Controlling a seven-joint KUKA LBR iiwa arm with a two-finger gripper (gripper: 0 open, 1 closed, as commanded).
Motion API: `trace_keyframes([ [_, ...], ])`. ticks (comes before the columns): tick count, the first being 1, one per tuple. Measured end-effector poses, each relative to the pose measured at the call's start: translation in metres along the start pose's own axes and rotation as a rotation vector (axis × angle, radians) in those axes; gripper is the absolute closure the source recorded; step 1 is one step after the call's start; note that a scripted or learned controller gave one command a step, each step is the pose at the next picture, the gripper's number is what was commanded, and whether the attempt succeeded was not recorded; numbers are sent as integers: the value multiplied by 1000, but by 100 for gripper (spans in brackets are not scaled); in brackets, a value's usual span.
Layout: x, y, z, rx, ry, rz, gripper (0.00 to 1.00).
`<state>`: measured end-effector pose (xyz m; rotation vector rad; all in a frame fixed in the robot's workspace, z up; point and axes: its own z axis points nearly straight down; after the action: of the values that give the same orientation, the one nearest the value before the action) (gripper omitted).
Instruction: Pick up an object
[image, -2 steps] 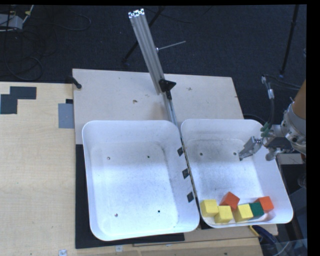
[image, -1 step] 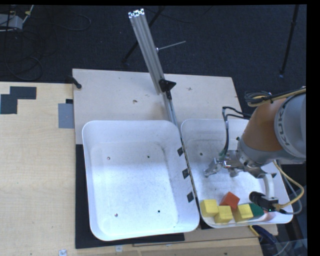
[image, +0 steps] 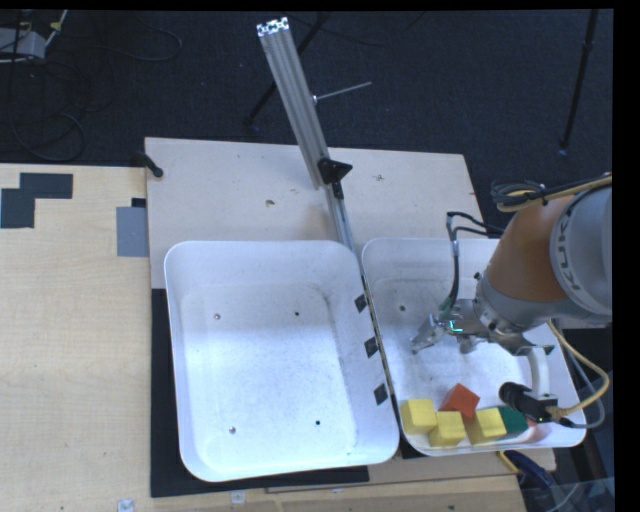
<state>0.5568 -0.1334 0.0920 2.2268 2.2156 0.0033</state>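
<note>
Several small blocks are what we have to choose from, all bunched in the lower right of the frame along the near edge of the right bin (image: 420, 265). We see a yellow block (image: 418, 414) at the left of the row, a second yellow block (image: 449, 429) touching it, a third yellow block (image: 489, 424) further right, and a red-orange block (image: 461, 399) sitting just behind them, tilted, with a green piece (image: 514, 420) at the far end. They look blocky, plain-coloured and matte, and they crowd each other, so we judge a clean pinch will be awkward.

Moving outward, the gripper (image: 438, 334) hangs over the middle of that bin, above and left of the cluster and apart from it. Its fingers look slightly parted and we see nothing between them. The left bin (image: 200, 290) lies beside it, toward the centre of the frame.
</note>
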Motion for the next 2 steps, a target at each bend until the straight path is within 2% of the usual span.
trace_keyframes([
  [2,0,0,0,-1,0,2,0],
])
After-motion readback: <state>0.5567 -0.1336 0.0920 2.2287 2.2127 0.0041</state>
